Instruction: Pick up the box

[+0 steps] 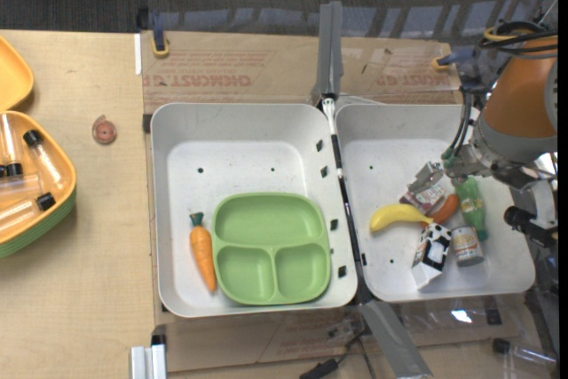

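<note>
**Carton lies in the right bin**

Nearest the camera, one black-and-white box, a crumpled cow-print carton, lies in the right bin, just beside one metal can. Beyond the box: one curved yellow banana, one green bottle. Pincer hovers past the bottle; its state, cannot tell.

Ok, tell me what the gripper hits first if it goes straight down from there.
Probably the crumpled silver packet under the gripper, beside the banana; depth is unclear from this slanted view.
</note>
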